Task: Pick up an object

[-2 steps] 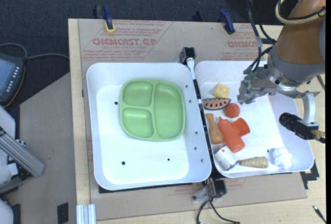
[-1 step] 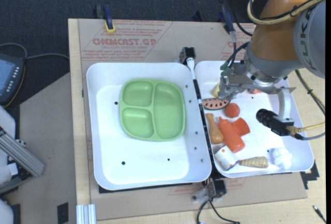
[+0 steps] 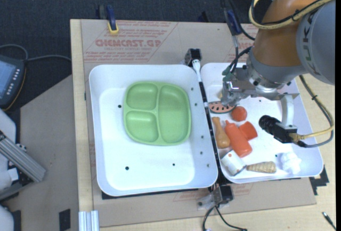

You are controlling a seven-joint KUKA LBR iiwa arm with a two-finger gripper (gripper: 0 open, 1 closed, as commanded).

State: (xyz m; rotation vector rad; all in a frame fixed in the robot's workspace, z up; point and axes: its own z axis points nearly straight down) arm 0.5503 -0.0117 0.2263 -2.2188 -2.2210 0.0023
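Two bins: green divided plate (image 3: 158,112) sits in left bin (image 3: 106,171). Gripper (image 3: 230,97) hangs over right bin (image 3: 311,158) near orange toys (image 3: 241,136); finger state unclear.

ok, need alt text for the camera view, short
A grey and orange arm's gripper hangs over the right bin, above a pile of toy food including a red tomato and an orange block. The left bin holds a green divided plate.

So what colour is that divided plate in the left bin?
Light green divided plastic plate, clearest in the camera view.
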